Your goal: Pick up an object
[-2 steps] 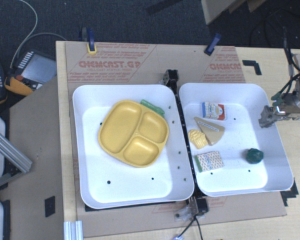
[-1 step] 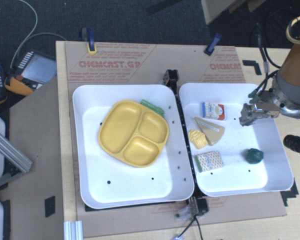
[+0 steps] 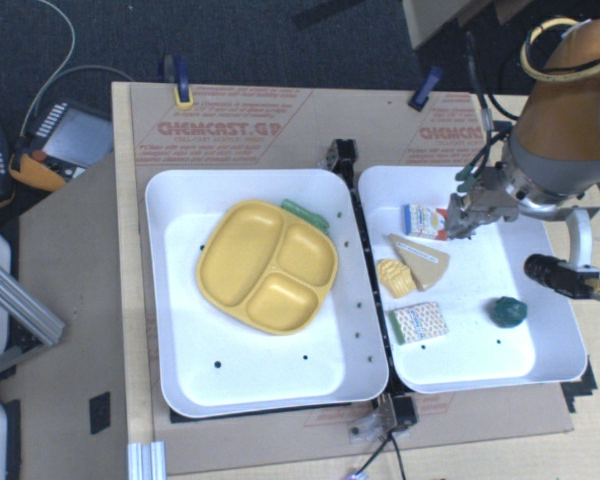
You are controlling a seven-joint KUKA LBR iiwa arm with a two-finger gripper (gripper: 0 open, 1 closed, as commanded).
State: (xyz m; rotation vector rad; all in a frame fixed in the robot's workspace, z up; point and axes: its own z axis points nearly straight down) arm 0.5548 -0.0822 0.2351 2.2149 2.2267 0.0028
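The end effector point(image 3: 462, 220) is seen low over the right bin point(image 3: 550, 363), at its upper middle. Its finger state cannot be told; nothing is seen held. The carton point(image 3: 420, 218) lies just beside it, to the camera's left, possibly touching. The wedge point(image 3: 422, 259) lies near, below-left, its long axis running from upper left to lower right. The green ball point(image 3: 508, 311) sits apart, toward the lower right. The carton is judged the nearest candidate.
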